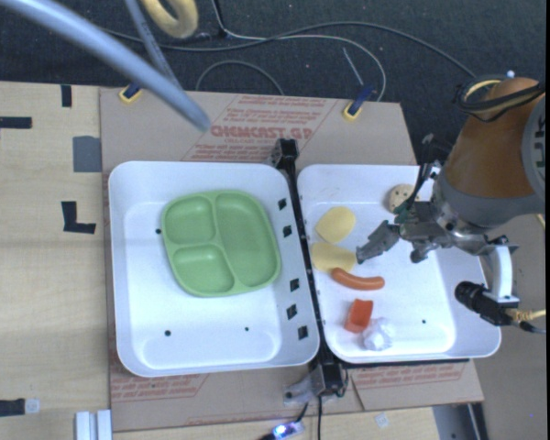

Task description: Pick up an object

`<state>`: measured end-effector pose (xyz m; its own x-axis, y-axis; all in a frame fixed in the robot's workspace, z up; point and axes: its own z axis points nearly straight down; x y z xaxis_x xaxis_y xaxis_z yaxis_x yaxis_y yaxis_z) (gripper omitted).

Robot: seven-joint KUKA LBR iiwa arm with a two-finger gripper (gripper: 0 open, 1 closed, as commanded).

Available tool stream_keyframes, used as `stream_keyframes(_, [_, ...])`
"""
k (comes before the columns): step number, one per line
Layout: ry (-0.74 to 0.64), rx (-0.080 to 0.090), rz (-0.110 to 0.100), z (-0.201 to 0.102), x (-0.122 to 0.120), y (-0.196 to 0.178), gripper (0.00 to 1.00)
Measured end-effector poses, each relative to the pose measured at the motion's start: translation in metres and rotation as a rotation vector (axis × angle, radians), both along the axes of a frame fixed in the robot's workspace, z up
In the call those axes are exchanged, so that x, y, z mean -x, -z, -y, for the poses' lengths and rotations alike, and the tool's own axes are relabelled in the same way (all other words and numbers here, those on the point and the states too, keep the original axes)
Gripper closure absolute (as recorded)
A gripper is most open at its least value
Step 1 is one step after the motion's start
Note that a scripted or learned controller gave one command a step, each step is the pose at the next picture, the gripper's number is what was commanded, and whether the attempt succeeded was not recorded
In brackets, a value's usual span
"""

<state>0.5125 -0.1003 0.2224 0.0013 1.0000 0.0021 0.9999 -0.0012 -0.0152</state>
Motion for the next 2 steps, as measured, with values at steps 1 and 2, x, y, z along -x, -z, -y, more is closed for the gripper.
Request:
stream_keyframes(1, [-0.003,0.001,0.010,0.000,-0.002,-0.004,0.00])
stream_keyframes(2, [-0.002,0.001,0.003,0.000,-0.003,0.062,0.00])
